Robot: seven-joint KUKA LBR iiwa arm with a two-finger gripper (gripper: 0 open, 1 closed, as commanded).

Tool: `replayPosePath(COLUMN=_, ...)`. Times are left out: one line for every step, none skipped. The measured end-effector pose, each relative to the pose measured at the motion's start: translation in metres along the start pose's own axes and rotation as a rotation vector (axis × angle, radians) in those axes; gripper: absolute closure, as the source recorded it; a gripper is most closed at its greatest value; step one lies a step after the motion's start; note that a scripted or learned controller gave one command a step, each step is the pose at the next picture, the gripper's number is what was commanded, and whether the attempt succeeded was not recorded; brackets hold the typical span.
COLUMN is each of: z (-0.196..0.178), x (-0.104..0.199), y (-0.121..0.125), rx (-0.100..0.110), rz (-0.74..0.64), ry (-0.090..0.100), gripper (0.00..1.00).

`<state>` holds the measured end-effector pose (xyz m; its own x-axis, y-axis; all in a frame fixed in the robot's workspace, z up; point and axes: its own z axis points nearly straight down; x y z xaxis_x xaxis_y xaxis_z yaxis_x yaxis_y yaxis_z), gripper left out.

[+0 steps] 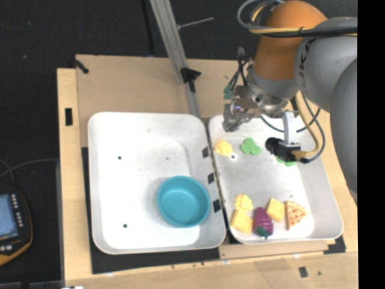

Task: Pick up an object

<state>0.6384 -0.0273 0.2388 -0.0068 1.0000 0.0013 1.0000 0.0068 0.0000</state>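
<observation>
Two white bins sit on the desk; the right bin point(313, 179) holds the toys, the left bin point(120, 137) a blue bowl point(183, 201). Claw point(231, 120) hovers at the right bin's far left corner, w/ nothing btwn its tips; can't tell how wide it's open. Nearest targets: yellow piece point(224, 148) just beside the divider, green piece point(251, 147) next to it. Best bet imo: drop straight onto the yellow one, keep clear of the bin wall, straddle it before closing.

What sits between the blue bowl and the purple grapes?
In the camera view, the bins' adjoining rims and a yellow toy piece lie between the blue bowl and the purple grapes.
</observation>
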Motion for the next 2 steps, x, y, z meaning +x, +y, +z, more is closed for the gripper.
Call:
replayPosePath(z=0.005, x=0.042, y=-0.030, rx=0.001, rz=0.001, ry=0.000, gripper=1.00)
replayPosePath(z=-0.009, x=0.092, y=-0.048, rx=-0.001, rz=-0.001, ry=0.001, gripper=1.00)
